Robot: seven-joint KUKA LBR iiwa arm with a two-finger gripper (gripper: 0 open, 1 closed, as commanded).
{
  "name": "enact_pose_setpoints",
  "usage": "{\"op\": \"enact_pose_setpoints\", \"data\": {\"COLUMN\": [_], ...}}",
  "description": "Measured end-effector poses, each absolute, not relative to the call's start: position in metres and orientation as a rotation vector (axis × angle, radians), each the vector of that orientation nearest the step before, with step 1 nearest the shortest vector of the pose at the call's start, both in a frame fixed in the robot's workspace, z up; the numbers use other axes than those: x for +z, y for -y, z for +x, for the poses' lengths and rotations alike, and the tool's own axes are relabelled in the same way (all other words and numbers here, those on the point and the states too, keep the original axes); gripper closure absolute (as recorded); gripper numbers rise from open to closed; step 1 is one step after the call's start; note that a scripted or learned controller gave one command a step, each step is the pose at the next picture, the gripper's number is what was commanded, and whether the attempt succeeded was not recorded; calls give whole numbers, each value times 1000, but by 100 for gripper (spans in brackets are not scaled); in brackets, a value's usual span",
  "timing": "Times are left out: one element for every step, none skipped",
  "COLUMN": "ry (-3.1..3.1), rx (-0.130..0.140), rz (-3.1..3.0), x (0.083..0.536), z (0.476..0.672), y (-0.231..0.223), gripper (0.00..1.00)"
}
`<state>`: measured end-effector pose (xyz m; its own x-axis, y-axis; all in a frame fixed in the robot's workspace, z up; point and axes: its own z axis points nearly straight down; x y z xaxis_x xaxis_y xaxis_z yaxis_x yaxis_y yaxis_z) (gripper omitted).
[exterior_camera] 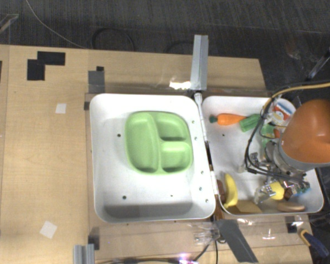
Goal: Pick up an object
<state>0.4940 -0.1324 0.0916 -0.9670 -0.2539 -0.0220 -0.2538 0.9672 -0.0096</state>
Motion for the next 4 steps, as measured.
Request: {"op": "enact_pose_setpoints", "data": {"ry": [-3074, -3044, -3044, -3042], "rx": [-16, -6, -4, -9], "rz": [-405, -734, -736, -716], "x": [105, 153, 153, 90], "z": [500, 534, 534, 572], "y": [131, 173, 172, 173], "gripper": [100, 100, 0, 0]}}
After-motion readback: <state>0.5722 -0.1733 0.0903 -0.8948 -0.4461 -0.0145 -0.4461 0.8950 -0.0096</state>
